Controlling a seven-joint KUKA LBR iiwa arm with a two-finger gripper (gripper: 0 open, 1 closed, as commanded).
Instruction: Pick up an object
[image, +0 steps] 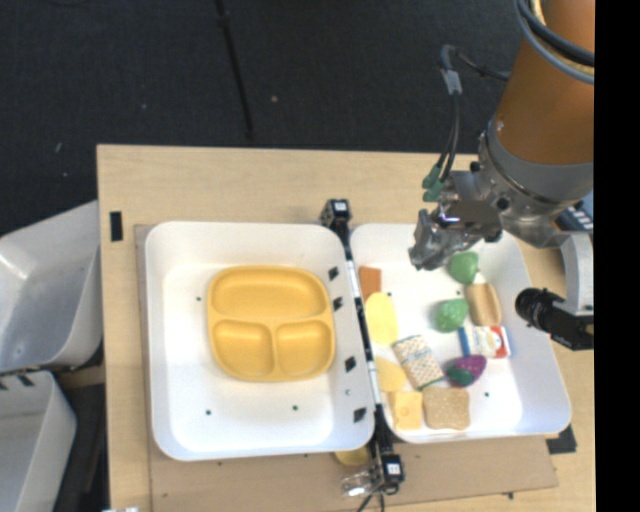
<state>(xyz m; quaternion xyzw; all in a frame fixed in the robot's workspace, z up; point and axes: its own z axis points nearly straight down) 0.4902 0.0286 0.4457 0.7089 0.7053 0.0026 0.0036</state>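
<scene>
Camera view: fixed overhead, slanted, both bins in shot.
My arm (545, 100): in from the right, orange band up top, wrist over the right bin's (395, 250) back part.
My gripper (432, 250): low over the bin's back, just left of a green ball (463, 266). Fingers — can't tell, too dark & blurred.
Task things: all in the right bin — yellow banana-like piece (380, 318), green lump (451, 314), bread roll (483, 301), purple piece (466, 370), toast slice (446, 408), patterned packet (417, 361), nothing seen between my fingers.
Left bin (170, 400): yellow divided tray (270, 322), sits near its centre.
</scene>
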